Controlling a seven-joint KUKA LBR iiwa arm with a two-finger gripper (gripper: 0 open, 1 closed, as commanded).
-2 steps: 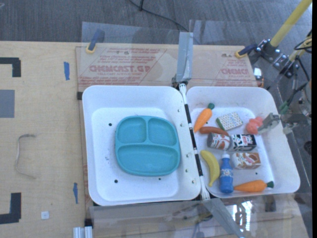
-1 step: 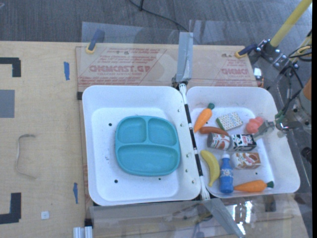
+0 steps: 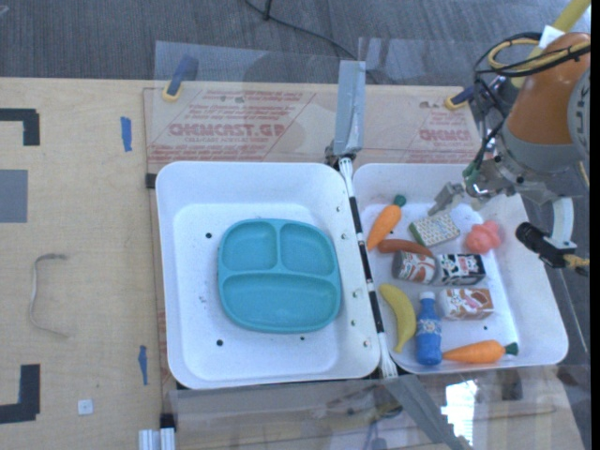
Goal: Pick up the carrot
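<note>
Two orange carrots lie in the right bin (image 3: 539, 331). One carrot (image 3: 383, 226) is at the bin's upper left, tilted, with its green top pointing up and right. The other carrot (image 3: 475, 352) lies flat along the bin's front edge, green top to the right. My gripper (image 3: 461, 193) hangs over the bin's upper middle, right of the tilted carrot and just above a speckled block (image 3: 435, 228). Nothing shows in its grasp.
The right bin also holds a pink fruit (image 3: 483, 237), a red sausage (image 3: 405, 247), a can (image 3: 417, 268), two small cartons (image 3: 464, 284), a banana (image 3: 400, 315) and a blue bottle (image 3: 428, 329). The left bin (image 3: 178, 204) carries a teal divided plate (image 3: 278, 275).
</note>
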